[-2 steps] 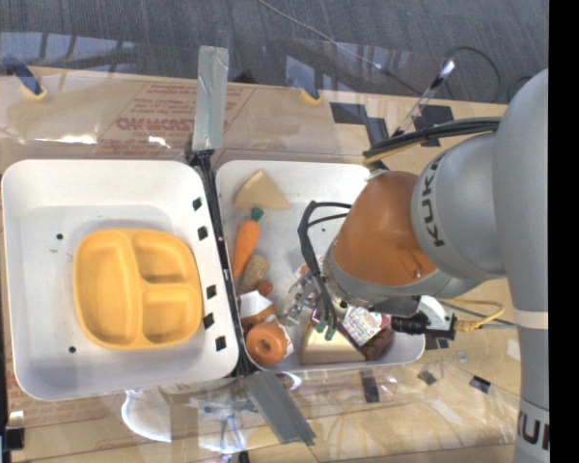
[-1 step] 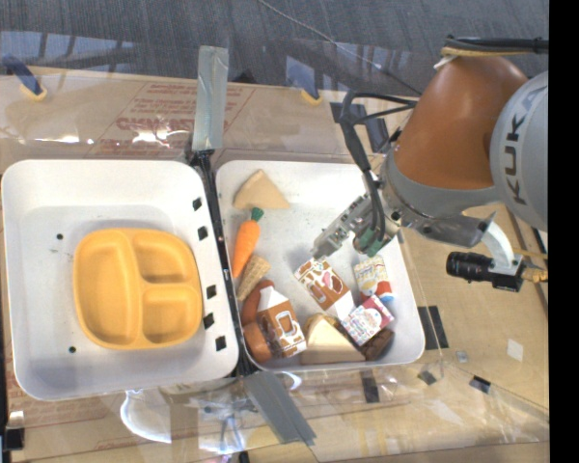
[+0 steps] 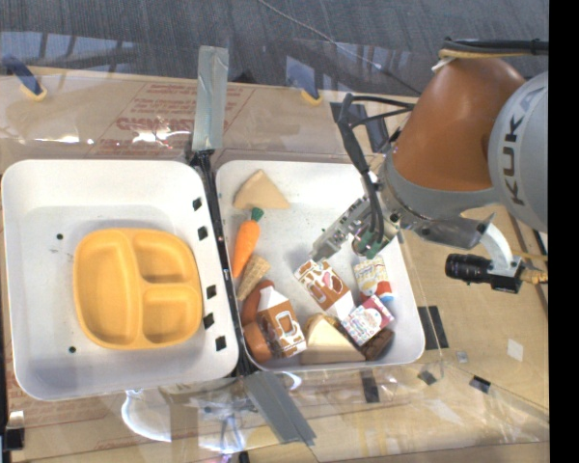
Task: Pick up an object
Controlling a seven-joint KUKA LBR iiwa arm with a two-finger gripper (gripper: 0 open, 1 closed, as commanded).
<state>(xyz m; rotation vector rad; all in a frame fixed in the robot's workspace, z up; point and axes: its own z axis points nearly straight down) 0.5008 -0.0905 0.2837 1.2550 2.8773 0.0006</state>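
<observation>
Right bin [image 3: 405, 331], near to far: brown carton [image 3: 278, 330], small snack carton [image 3: 320, 283] mid-bin, toy carrot [image 3: 244, 245], wedge [image 3: 259, 192]. End effector [image 3: 336, 237] just above the snack carton, nothing gripped; jaw state unclear. Advice: descend squarely, straddling it.

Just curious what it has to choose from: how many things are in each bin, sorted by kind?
Yellow divided tray: 1
Carrot: 1
Wedge-shaped pieces: 2
Small printed cartons and packets: 4
Brown bottle: 1
Total: 9, though the pile overlaps, so this is approximate.
</observation>
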